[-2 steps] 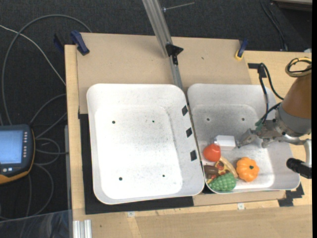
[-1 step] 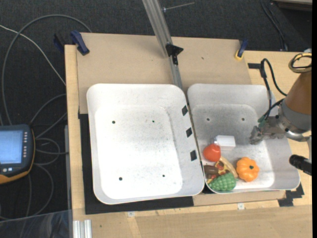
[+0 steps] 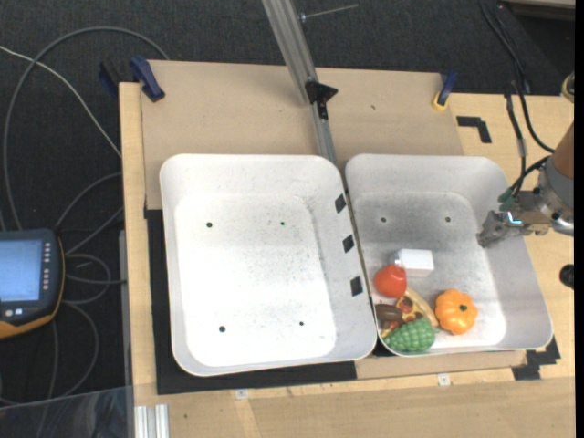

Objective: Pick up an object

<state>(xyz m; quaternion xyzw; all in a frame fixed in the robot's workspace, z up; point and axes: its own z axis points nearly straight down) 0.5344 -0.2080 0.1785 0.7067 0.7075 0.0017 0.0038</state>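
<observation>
Several small objects lie at the front of the right bin [image 3: 474,176]: a white block [image 3: 416,262], a red tomato-like ball [image 3: 391,281], an orange pumpkin-shaped piece [image 3: 455,310], a green bumpy piece [image 3: 411,338] and a brown and yellow piece [image 3: 401,313] between them. My gripper [image 3: 495,227] comes in from the right edge and hangs over the right bin's right side, well right of the white block and above the orange piece. Nothing shows between its fingertips.
The left bin [image 3: 187,176] lies beside the right one, with black clips [image 3: 348,243] along the shared edge. A metal pole [image 3: 294,35] slants in from the top. Blue clamps [image 3: 147,78] hold the board's back corners. A handheld pendant [image 3: 27,276] and cables lie at the left.
</observation>
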